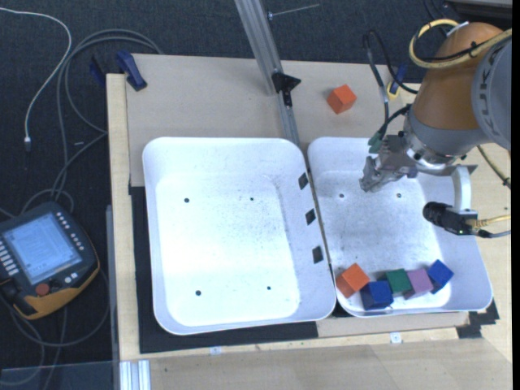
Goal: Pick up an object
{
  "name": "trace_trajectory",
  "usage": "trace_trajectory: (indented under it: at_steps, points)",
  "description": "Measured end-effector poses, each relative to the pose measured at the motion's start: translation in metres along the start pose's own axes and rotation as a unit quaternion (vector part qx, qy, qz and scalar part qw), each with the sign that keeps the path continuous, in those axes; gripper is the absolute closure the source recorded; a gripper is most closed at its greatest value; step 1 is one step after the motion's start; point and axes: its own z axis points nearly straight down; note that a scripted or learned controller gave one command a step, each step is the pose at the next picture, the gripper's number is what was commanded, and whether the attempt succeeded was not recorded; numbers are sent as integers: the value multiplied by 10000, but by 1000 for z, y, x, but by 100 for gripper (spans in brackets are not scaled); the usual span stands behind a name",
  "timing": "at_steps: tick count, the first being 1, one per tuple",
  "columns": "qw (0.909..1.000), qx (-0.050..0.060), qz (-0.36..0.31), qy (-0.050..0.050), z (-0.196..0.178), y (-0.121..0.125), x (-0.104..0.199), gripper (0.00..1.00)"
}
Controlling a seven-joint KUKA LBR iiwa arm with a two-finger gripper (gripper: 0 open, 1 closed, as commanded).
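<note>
My pincer hung over the right bin; I couldn't tell its opening. The blocks lay well nearer, their row running left to right.

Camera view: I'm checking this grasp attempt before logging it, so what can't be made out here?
- Gripper: its fingertips are small and blurred over the right bin, so their state is unreadable.
- Blue block: partly behind the bin's near rim.
- Arm: cut off by the right edge.
- Pendant screen: text too small to read.
</note>
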Motion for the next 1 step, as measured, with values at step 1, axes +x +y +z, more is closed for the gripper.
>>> trace_trajectory:
  at_steps: [1]
  points:
    - [10000,52,-39,11,-4,-5,62,100]
